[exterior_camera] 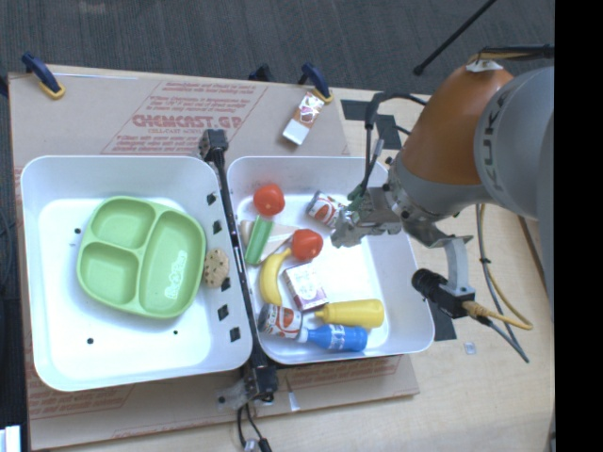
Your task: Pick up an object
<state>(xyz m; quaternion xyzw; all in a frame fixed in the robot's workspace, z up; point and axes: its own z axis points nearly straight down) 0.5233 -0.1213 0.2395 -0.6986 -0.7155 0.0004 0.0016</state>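
Camera view has the gripper (pixel 350 226) low over the right bin (pixel 415 295), near its right wall, and whether it is clenched or released I cannot tell from this angle. Nothing visible is held. Nearest candidates: the small can (pixel 324 209) just left of it, lying on its side, and the tomato (pixel 307 244) just left and nearer. My call is the tomato or can is the target, so the move turns on a short shift left. Banana (pixel 272 273), mustard bottle (pixel 354 314) and blue bottle (pixel 336 338) lie nearer still, long axes roughly left-right for the bottles.
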